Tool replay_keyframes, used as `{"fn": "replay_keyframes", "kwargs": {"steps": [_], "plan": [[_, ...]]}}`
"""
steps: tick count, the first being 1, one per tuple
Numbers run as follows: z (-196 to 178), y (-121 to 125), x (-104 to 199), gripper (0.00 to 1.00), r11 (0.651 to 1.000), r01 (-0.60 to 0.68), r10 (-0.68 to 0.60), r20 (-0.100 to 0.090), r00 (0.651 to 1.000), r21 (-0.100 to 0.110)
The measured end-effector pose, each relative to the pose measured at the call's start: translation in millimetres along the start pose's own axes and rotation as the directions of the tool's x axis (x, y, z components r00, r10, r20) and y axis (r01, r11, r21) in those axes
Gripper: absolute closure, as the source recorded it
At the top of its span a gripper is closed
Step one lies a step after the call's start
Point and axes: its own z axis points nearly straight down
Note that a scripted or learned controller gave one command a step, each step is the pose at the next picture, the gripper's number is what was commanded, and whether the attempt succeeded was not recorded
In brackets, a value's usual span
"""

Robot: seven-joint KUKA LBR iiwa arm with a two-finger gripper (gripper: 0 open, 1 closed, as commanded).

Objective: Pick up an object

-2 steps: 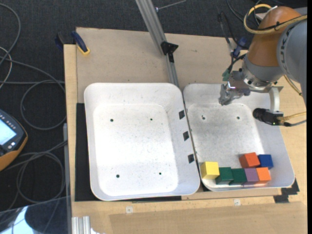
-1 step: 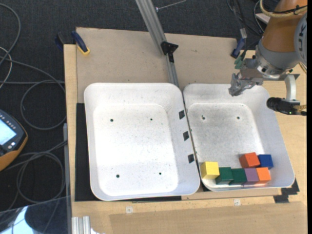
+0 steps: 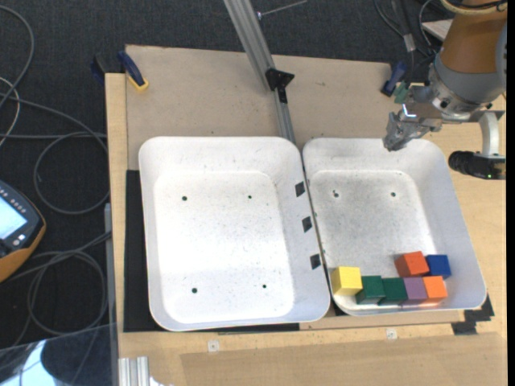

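Observation:
Several small blocks lie bunched along the front edge of the right bin [image 3: 438, 167]: a yellow block [image 3: 348, 279], two green blocks [image 3: 383, 289], a purple block [image 3: 415, 289], two orange blocks [image 3: 412, 263] and a blue block [image 3: 438, 264]. My gripper [image 3: 398, 137] hangs over the far rim of the right bin, well away from the blocks. I see nothing between its fingers.
The left bin [image 3: 161, 167] lies beside the right one, with a row of black clips [image 3: 306, 223] along the shared edge. A grey metal bar [image 3: 256, 47] slants down to the bench behind the bins. Cables lie on the floor at the left.

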Motion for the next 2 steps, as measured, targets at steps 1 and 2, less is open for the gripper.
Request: {"fn": "replay_keyframes", "kwargs": {"steps": [1,2], "plan": [[-10.7,-17.2,51.1,1.00,1.000,0.005,-0.005,-0.003,1.000,0.006],[-9.5,-33.8,91.5,1.00,1.000,0.004,-0.004,-0.003,1.000,0.007]]}}
